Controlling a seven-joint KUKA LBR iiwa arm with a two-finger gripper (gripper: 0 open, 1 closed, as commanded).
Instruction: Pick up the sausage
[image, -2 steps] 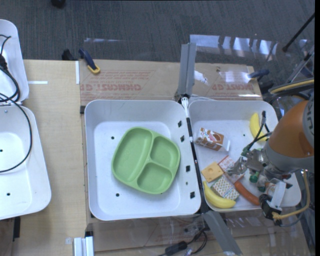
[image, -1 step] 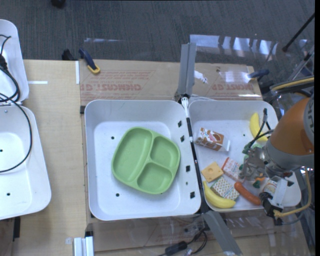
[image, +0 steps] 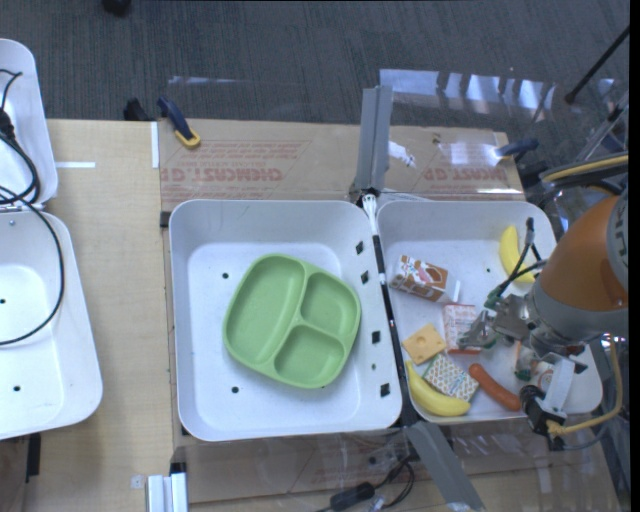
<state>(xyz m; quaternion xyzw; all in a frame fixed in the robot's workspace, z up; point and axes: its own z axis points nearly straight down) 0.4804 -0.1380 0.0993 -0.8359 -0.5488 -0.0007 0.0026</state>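
The sausage (image: 495, 387), orange-red and short, lies near the front edge of the right bin (image: 455, 250), between a patterned packet (image: 450, 377) and the arm's wrist. My gripper (image: 487, 330) hangs low over the bin's middle right, just behind and slightly left of the sausage, above a pink packet (image: 460, 320). Nothing can be seen held in it. The grey arm with its orange band (image: 592, 262) covers the bin's right side.
The right bin also holds a brown milk carton (image: 420, 277), a cheese wedge (image: 424, 343), a banana (image: 437, 393) at the front and another yellow fruit (image: 513, 250) at the back. A green divided plate (image: 292, 320) lies in the left bin (image: 200, 300).
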